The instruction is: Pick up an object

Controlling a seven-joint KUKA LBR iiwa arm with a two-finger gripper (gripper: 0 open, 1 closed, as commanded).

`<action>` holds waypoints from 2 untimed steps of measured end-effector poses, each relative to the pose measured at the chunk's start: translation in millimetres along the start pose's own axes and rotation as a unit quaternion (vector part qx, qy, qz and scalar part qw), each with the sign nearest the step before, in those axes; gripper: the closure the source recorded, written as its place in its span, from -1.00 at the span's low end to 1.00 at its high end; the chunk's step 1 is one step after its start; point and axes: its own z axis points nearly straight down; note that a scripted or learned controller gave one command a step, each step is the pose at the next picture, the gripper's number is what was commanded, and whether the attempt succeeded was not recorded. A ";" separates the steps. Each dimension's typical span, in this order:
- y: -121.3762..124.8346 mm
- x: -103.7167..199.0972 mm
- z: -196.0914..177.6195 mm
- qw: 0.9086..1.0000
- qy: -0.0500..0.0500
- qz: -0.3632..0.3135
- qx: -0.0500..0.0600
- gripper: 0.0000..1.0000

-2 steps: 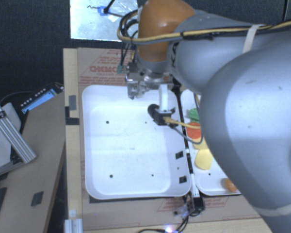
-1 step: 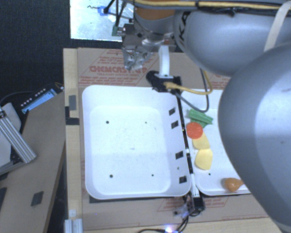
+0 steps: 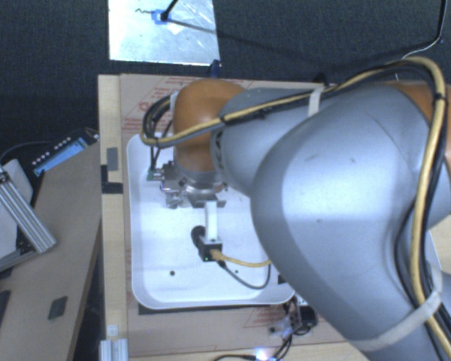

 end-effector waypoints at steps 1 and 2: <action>61.6 -84.7 -10.0 1.000 0.000 0.004 -0.007 1.00; 15.0 -39.5 -180.3 1.000 0.004 -0.003 -0.011 1.00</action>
